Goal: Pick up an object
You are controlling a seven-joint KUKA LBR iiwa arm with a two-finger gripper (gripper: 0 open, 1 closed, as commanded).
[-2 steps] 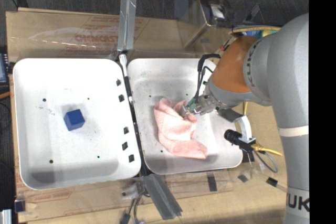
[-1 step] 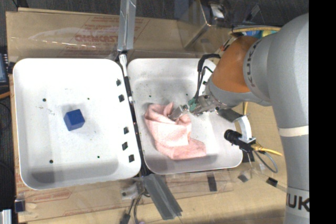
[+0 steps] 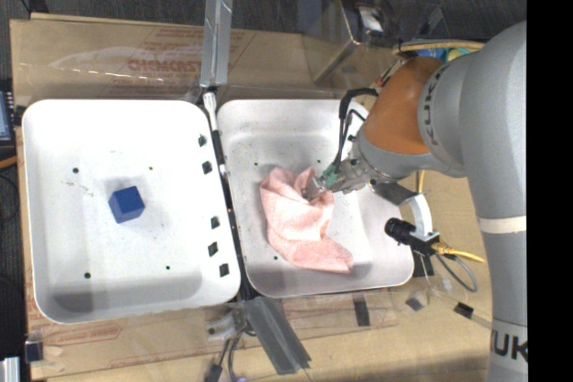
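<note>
Two shallow white bins sit side by side on the surface. The left bin [image 3: 54, 282] contains a blue cube [image 3: 127, 203], located left of frame centre and well apart from the arm. The right bin [image 3: 269, 116] contains a crumpled pink cloth [image 3: 300, 228], lying right of frame centre. The arm [image 3: 466, 121] enters from the right of the frame. Its hand [image 3: 320, 183] is down at the upper right edge of the cloth, touching the fabric. Whether the hand is apart, together, or clamped on the cloth cannot be determined.
</note>
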